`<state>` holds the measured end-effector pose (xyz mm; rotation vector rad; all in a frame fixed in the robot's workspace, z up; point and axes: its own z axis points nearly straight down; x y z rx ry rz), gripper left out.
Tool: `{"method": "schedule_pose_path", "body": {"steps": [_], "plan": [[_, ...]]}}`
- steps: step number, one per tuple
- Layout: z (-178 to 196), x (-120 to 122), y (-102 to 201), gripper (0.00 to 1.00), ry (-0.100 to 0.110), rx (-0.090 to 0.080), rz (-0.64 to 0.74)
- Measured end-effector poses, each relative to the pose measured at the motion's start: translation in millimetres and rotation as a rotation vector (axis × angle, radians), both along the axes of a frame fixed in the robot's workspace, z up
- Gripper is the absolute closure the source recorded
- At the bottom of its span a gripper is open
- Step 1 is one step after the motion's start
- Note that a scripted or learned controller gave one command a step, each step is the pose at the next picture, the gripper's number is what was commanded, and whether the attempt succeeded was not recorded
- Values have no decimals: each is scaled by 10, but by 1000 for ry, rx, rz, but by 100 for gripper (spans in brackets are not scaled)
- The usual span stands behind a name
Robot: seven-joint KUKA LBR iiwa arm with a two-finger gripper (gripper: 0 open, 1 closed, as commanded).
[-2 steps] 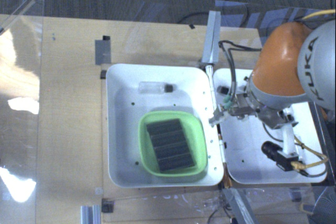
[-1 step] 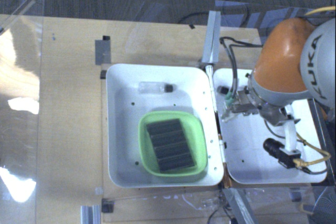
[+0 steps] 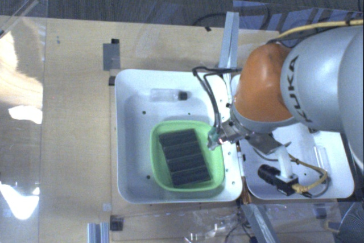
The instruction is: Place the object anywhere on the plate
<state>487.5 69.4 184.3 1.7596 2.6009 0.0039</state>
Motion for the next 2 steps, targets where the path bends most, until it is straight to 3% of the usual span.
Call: {"method": "schedule_pose_path", "body": {"steps": [1, 2], "plan": [[1, 1, -3, 0, 0, 0, -1], [422, 16, -434, 0, -6, 0, -24]]}}
